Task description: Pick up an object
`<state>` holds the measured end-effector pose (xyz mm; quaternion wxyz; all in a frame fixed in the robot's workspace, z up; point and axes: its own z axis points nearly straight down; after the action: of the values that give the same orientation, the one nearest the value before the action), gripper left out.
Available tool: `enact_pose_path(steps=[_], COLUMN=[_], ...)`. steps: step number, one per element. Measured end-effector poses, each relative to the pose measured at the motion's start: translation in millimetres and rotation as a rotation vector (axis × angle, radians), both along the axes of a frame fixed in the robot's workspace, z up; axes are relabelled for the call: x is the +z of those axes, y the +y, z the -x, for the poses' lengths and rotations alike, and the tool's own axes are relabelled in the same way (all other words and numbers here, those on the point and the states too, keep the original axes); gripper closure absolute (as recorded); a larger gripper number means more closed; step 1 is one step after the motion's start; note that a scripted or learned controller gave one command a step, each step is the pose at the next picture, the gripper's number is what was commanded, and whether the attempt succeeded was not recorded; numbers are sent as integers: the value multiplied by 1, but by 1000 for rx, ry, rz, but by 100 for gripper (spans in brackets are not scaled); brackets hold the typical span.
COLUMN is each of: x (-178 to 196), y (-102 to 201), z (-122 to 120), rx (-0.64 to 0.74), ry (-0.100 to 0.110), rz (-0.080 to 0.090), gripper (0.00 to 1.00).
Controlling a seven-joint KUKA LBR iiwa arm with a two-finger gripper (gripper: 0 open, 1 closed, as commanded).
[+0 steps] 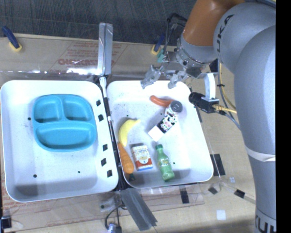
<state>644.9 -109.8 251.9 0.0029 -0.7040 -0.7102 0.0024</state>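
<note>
The right bin (196,130), a shallow white plastic tray with rounded corners, holds all the loose objects. A curved yellow banana (126,130) lies near the bin's left wall, and just below it, touching its lower end, is a tapered orange carrot (126,160) that runs along that same wall. Beside the carrot sits a small rectangular carton (142,157) with a red and white printed face. To the right of the carton lies a green plastic bottle (164,163), its cap pointing toward the bin's far side. Farther up the bin is a white box with black patches (165,124), lying at a slant, and touching its upper end is a small round grey cap-like piece (176,107) whose nature is hard to tell. Next to that, toward the bin's far wall, lies a smooth reddish-orange sausage (160,100).

The gripper (161,78) hangs over the far edge of the right bin, its two grey metal fingers (149,77) spread apart with nothing between them. Above it rises the arm's orange band and its broad grey body.

The left bin (12,144), separated from the right bin by a narrow dividing rim, holds a blue plastic plate (64,122) with three compartments, smooth and round-cornered. Both bins rest on a brown tabletop (48,50) with faint red print.
</note>
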Motion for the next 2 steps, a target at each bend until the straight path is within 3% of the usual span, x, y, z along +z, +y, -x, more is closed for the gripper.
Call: enact_pose_path(steps=[1, 2], x=[-154, -144], y=[-57, -56], z=[-11, -11], rx=[253, 257], ry=[-1, 1], rz=[-2, -2], gripper=[0, 100])
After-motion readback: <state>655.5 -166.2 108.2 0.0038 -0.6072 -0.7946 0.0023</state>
